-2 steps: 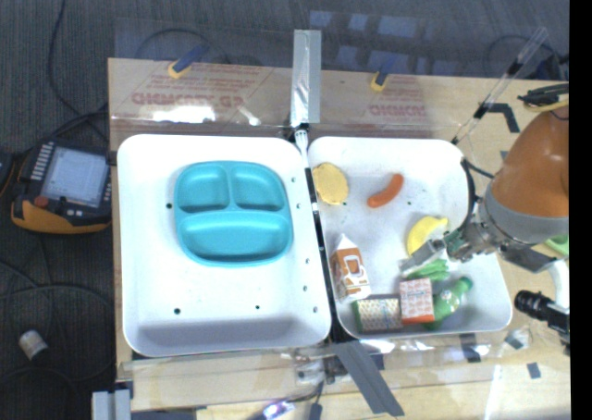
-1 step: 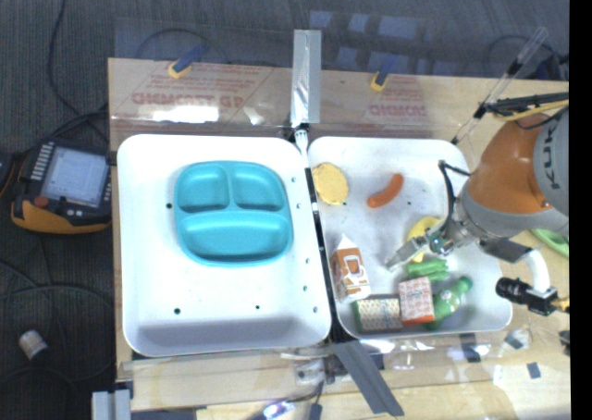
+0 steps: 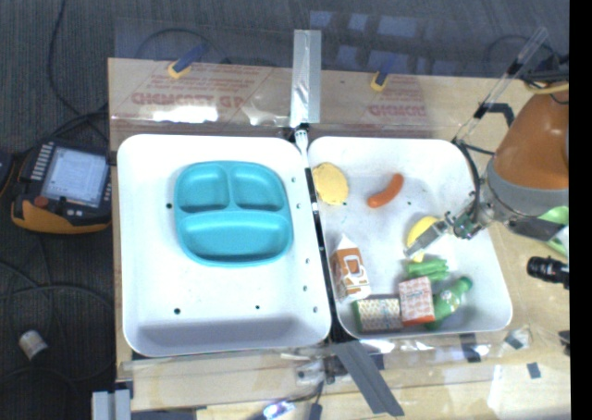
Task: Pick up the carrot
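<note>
one carrot [image 3: 386, 191] | up-left of jaws, apart | jaws state: cannot tell

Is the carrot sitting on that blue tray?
No, the carrot lies in the right bin, while the blue tray sits in the left bin.

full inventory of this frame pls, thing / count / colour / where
bins: 2, white, side by side on the bench
divided plate: 1, turquoise, in left bin
carrot: 1, orange, right bin, upper middle
round yellow item: 1, yellow, right bin, top-left corner
banana-like item: 1, yellow, right bin, beside the gripper
small carton: 1, white and orange, right bin, left side
packages and green items: several, mixed colours, right bin, near edge
handheld pendant: 1, black and orange, left of bench
gripper: 1, grey arm with orange band, over right bin
</note>
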